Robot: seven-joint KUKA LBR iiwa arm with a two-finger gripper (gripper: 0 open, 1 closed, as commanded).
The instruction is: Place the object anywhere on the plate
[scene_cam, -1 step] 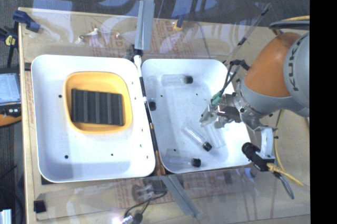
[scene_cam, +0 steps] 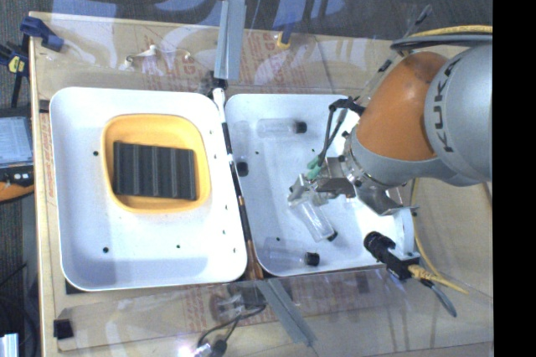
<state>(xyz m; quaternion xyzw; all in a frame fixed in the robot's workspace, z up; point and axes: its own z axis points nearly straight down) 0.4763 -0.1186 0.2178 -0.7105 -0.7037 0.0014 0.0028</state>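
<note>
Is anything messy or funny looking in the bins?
Nothing looks spilled or broken. The yellow plate sits flat in the left bin, with a dark ridged block on it. In the right bin, clear tubes lie on their sides pointing different ways: one near the top, one under the gripper, one at the bottom.

two white bins [scene_cam: 75, 179]; one yellow plate [scene_cam: 155, 129]; three clear vials [scene_cam: 280, 128]

The counter [scene_cam: 126, 318] is pale wood with reddish markings, covered by a glossy clear sheet. Two shallow white bins sit on it, touching side by side: the left bin [scene_cam: 75, 204] and the right bin [scene_cam: 268, 171]. A grey metal bar [scene_cam: 228, 37] lies behind their joint, another [scene_cam: 289, 313] in front. A blue clamp [scene_cam: 38, 33] grips the far left corner.
</note>
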